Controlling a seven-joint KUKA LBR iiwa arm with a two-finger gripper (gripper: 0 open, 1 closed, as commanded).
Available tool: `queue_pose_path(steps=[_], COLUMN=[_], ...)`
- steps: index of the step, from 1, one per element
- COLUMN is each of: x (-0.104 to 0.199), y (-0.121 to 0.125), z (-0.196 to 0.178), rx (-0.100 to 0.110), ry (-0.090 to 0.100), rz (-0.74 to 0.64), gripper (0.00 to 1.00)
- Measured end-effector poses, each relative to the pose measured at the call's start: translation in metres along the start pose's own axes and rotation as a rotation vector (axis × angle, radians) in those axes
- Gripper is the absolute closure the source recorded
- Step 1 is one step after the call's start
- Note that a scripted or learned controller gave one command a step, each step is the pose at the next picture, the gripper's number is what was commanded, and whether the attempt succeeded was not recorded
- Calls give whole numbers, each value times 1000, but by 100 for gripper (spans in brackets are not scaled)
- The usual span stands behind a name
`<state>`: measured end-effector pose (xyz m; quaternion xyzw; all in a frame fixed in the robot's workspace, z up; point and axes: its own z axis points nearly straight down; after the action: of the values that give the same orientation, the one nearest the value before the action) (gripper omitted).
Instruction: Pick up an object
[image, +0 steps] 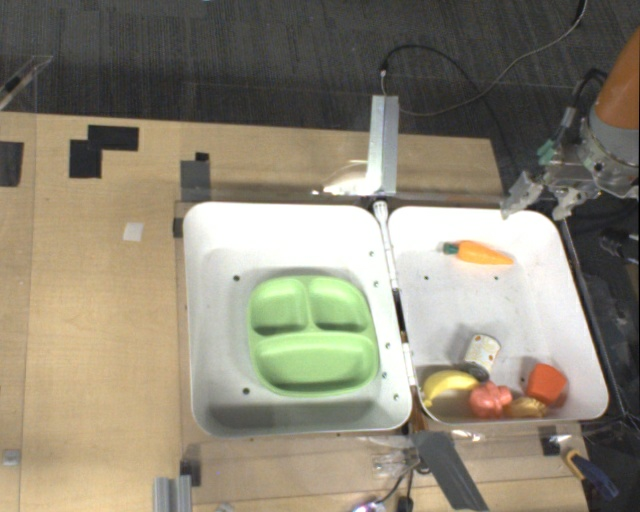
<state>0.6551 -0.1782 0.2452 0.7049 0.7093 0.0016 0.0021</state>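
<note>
Toys of smooth moulded plastic lay in the right bin (570, 300), a carrot (478, 253) near its far edge and a small can (481, 349), its label unreadable, beside a banana (448, 385), while the gripper (538, 199), fingers spread and holding nothing, hovered over its far right corner.

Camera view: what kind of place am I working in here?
Most likely a robotics lab bench set up for pick trials, not a kitchen. Two white bins sit side by side on a wooden bench, one holding a green divided tray, the other toy food such as a carrot. Cables trail behind.
</note>
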Motion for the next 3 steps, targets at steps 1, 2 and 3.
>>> queue_pose_path(steps=[1, 2, 3], x=[16, -13, 13], y=[15, -8, 6], z=[146, 123, 137], rx=[-6, -2, -22], ry=[-1, -1, -8], rz=[-45, -109, -107], gripper=[0, 0, 0])
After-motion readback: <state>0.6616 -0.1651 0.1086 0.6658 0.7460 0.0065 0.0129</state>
